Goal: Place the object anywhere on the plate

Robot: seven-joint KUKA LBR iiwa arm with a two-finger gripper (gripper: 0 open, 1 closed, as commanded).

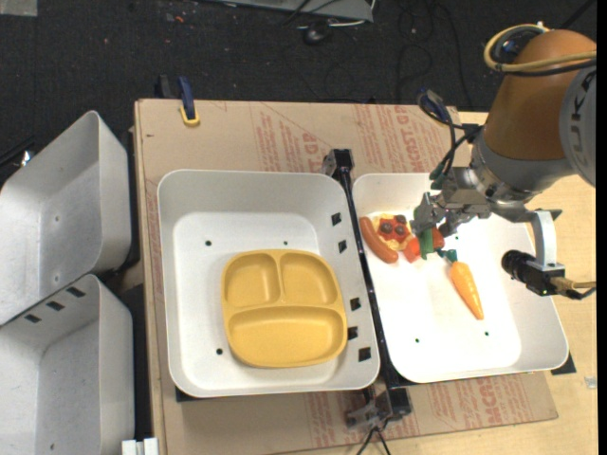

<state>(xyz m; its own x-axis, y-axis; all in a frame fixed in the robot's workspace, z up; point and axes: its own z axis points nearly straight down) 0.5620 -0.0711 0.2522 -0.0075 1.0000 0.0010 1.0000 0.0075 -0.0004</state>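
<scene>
Yellow three-compartment plastic plate (284,307) sits mid left white bin (180,282). Claw (434,227), fingers' state untellable, hovers over toy pizza slice (396,232) near right bin's (531,339) far-left corner; orange carrot (466,288) just beside.

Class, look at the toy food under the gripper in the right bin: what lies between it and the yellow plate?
The toy food sits in the right bin, the yellow plate in the left bin. Between them run the two bins' adjoining walls and the black divider. The gripper would probably need to lift over these.
</scene>
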